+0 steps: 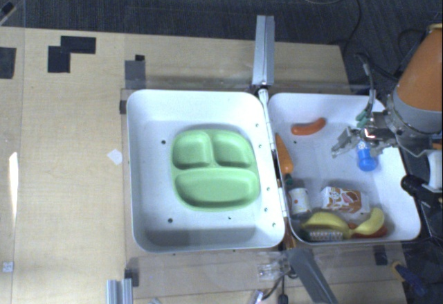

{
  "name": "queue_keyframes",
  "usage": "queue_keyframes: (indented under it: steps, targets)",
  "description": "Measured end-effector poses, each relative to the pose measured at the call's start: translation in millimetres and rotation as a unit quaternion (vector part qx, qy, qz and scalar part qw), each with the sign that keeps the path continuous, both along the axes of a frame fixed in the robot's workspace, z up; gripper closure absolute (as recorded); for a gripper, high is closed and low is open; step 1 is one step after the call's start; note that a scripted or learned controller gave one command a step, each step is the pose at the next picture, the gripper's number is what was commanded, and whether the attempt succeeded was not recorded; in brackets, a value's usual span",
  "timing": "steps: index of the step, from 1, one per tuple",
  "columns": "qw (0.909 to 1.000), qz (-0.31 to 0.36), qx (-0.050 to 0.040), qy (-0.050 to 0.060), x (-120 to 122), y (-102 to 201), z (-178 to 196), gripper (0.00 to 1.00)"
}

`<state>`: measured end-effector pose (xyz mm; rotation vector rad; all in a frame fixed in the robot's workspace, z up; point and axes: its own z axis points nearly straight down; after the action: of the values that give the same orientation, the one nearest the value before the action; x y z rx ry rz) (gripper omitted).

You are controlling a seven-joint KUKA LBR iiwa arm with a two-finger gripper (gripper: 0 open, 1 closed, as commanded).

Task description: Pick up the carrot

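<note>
Carrot (283,156) lay in the right bin (408,188), tight against its left wall, long axis running roughly top-to-bottom in the camera view, w/ a green stub at the lower end. Tool (346,142) sat near the bin's right side, so the carrot was off to its left in the view, across the bare middle of the bin, well apart. Tool's fingers looked spread, nothing between them.

Other stuff: sausage (308,127) near the upper middle, between tool and carrot but a bit above the straight line. Blue object (366,159) just beside the tool, lower right of it. Small can (298,200) just below the carrot's green end; snack pack (342,199) and bananas (346,224) along the bottom. Left bin (142,178) held a green tray (213,167).

Judgement: wall is the main snag. Carrot hugs it, so one finger has little room on that side; fingers prob. need to close across the short axis, i.e. left-right in the view. Can may crowd the lower end
</note>
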<state>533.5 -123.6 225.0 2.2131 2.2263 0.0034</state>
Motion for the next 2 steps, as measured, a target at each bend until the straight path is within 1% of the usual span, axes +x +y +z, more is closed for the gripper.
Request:
queue_keyframes:
  steps: [1, 2]
  targets:
    - [0.9999, 0.012, 0.0001, 0.001, 43, 26, -83, 0.00]
    - [0.9981, -0.062, 0.0002, -0.003, 106, 27, -137, 0.00]
